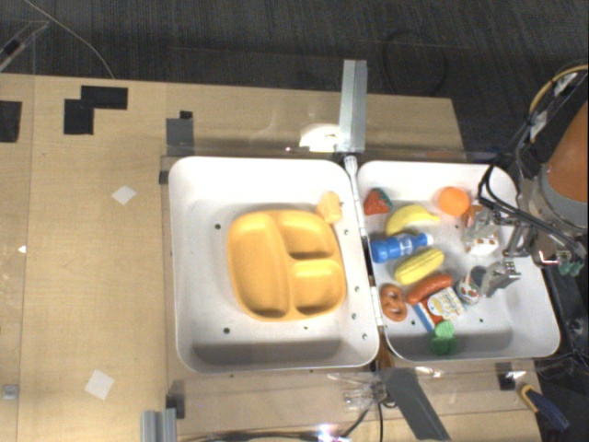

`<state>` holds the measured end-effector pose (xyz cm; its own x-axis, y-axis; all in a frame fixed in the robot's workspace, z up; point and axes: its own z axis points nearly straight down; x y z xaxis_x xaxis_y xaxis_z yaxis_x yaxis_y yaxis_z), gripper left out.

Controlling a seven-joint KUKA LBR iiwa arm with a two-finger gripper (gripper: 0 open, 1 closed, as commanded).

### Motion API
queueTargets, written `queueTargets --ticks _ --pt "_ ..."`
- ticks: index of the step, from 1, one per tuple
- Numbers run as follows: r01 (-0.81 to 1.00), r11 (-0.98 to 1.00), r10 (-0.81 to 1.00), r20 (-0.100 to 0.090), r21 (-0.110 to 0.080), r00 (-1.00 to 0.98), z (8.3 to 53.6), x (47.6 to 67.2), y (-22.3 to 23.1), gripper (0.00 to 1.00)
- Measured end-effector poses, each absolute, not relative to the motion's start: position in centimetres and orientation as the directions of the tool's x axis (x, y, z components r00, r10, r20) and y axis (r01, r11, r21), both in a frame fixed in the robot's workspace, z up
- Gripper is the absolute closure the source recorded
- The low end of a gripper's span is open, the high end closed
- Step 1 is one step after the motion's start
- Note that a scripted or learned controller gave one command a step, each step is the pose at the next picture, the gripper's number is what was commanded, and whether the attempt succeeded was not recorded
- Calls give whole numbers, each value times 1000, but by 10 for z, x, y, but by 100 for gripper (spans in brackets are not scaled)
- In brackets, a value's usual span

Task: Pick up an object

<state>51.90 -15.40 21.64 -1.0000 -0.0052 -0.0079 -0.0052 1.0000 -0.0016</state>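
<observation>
I'm looking down on the tabletop (83,247) with both white bins side by side. The left bin (198,274) has a yellow divided tray (281,263) sitting in its middle, and a small pale yellow piece (329,206) rests by the bin's upper right corner, just beside the divider between the bins.

The right bin (529,325) carries all the toy food. Near the top left there's a red piece (375,202), next to it a yellow banana (411,216), and an orange ball (452,201) toward the upper right. Below the banana lies a blue bottle (398,245) on its side, then a yellow corn cob (419,265) angled beneath it. Lower still I see a brown pretzel (393,302), a red sausage (429,289) just beside it, and a green piece (444,337) near the bin's bottom wall. A small flat packet (440,306) lies between the sausage and the green piece.

The arm (563,164) comes in from the right, and the gripper (486,263) hangs low over the right side of the right bin, to the right of the corn cob and sausage. I can make out metal fingers (502,274) there, but I cannot tell whether they are spread or pressed together. I see nothing between them.
</observation>
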Motion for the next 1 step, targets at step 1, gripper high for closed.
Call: queueTargets --ticks 1 --pt "261 965 261 -6 0 -965 102 504 -203 0"
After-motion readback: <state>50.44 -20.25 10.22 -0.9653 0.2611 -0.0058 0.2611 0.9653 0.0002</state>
